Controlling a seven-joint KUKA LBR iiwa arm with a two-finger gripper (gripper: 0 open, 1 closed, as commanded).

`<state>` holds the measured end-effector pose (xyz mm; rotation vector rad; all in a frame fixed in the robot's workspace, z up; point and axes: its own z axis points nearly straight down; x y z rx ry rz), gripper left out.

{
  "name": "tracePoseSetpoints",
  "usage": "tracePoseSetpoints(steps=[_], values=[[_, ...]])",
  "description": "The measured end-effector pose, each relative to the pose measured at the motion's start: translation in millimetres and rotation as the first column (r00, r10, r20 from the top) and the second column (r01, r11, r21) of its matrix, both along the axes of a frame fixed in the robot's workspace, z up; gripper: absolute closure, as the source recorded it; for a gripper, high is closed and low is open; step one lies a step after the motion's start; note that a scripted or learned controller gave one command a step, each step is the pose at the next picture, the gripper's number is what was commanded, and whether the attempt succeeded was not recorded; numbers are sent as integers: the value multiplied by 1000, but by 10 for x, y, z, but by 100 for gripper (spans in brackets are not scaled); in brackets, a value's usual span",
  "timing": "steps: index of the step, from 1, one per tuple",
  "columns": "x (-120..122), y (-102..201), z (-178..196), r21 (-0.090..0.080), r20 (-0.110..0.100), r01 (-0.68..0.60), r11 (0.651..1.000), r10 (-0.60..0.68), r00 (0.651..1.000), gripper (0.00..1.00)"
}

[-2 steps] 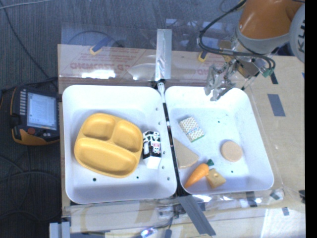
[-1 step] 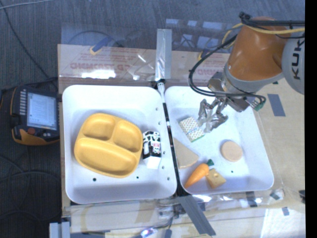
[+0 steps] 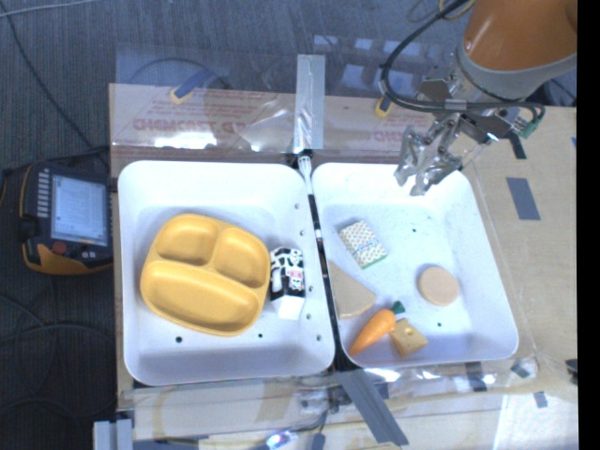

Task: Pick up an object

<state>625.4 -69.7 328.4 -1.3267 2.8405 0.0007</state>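
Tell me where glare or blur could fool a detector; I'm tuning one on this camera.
Camera view: glare whitens the left bin's back rim and the clear sheet behind it; the end effector looks soft and blurred; the carrot and round disc in the right bin are sharp, with faint shadows.

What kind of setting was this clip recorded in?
Most likely a robotics lab pick-and-place bench: two white bins taped to a board, toy food such as a carrot, and a teach pendant on carpet with loose cables.
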Motion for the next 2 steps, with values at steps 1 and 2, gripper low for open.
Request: tracePoseSetpoints(steps=[1,2], values=[[185,-415,441,-1,0,-254,967,254,967,100],[440,-185,-469,2,-2,-55,998,55,998,100]])
